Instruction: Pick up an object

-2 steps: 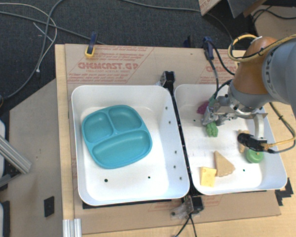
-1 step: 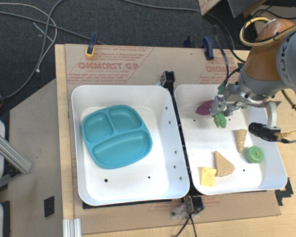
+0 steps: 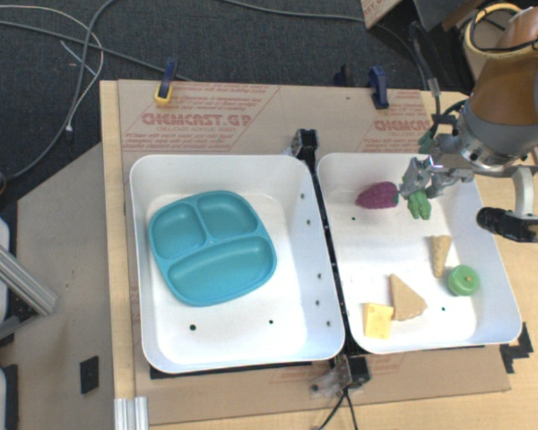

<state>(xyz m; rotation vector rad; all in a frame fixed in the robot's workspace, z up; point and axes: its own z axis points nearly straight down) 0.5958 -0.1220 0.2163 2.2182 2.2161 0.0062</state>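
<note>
L bin [image 3: 152,330]: we see a teal divided plate [image 3: 213,245] lying flat near its centre. R bin [image 3: 493,325]: yellow block [image 3: 377,320] touching tan wedge [image 3: 407,297], purple object [image 3: 377,195] at top, w/ a green piece [image 3: 420,206] just beside it, directly under the gripper [image 3: 428,179]; further R, pale wedge [image 3: 441,253] and green round toy [image 3: 464,281]. Gripper opening and any hold: we cannot tell.

You've got a teal divided plate [image 3: 213,245] in one white bin [image 3: 287,325]; the other has a purple lump [image 3: 377,195], yellow block [image 3: 377,320], green disc [image 3: 464,281].
</note>
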